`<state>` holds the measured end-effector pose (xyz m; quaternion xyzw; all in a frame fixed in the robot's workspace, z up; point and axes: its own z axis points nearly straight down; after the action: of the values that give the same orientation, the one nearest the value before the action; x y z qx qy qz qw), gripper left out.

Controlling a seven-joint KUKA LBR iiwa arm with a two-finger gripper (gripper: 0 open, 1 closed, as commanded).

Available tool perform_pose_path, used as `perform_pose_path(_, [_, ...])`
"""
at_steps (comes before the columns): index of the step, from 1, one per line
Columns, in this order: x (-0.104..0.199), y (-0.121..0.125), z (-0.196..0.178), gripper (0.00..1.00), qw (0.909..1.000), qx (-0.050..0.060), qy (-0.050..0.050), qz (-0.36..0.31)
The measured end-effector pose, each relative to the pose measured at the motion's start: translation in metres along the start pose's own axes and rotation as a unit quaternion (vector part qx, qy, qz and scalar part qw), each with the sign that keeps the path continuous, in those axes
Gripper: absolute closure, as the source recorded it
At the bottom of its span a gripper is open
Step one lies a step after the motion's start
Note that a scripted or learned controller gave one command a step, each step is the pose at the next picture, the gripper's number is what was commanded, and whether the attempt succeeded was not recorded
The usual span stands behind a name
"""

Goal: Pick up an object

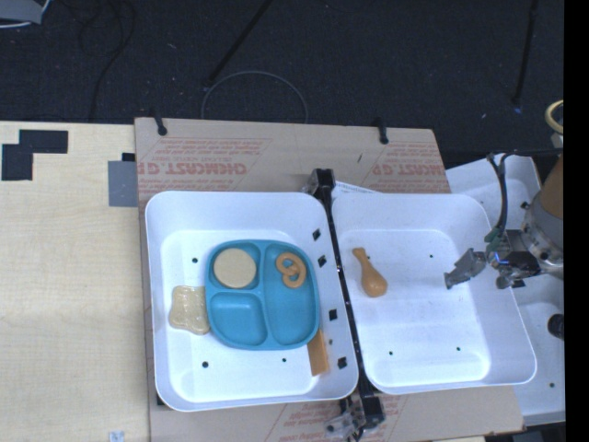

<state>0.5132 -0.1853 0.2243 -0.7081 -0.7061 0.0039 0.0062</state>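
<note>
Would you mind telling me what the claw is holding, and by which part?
Nothing: the claw hangs above the right bin, apart from the drumstick.

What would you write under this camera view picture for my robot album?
The gripper hovers at the right bin's edge near a tan drumstick toy; a blue tray fills the left bin.

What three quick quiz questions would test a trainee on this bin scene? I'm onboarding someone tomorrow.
1. True or false: the pretzel lies on the blue divided plate.
2. Which bin holds the tan chicken drumstick: A left, B right?
3. Fill in: the gripper hovers over the ____ bin.

Key: 1 true; 2 B; 3 right.
</note>
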Motion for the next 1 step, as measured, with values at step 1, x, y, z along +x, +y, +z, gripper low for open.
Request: perform_pose_path(1, [0.0000,0.0025,-0.0066,0.00,1.0000,-0.006,-0.002,-0.001])
